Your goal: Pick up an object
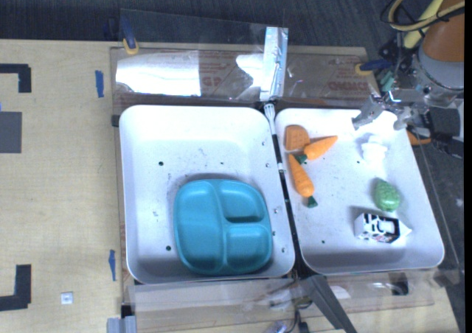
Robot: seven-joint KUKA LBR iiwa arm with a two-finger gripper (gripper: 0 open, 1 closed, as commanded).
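Looking down at a slant, we see a pale wooden desk (51, 199) carrying two shallow white bins side by side, with clear plastic sheeting (206, 66) standing behind them.

The left bin (147, 140) holds the largest item, a teal divided plate (221, 227) with three compartments, lying toward the bin's near edge.

The right bin (424, 250) holds the smaller things. The grey arm (442, 59) with its orange band reaches in from the right, above the far right corner of this bin, with yellow cables looped above it. Its jaws (383, 112) hang over the bin's far rim; we cannot tell whether they are spread or pressed together, and we see nothing between them.

Below the arm, toward the near right corner, lies a black-and-white printed packet (380, 228), and just beyond it a green, rounded object (386, 195). Two toy carrots lie near the bin's left wall: one (301, 177) pointing toward the near edge with its green top downward, the other (320, 148) slanting toward the far right. An orange, rounded piece (296, 136) sits touching the carrots at the far left. A small white lump (374, 149) rests just beneath the jaws, apart from the rest.
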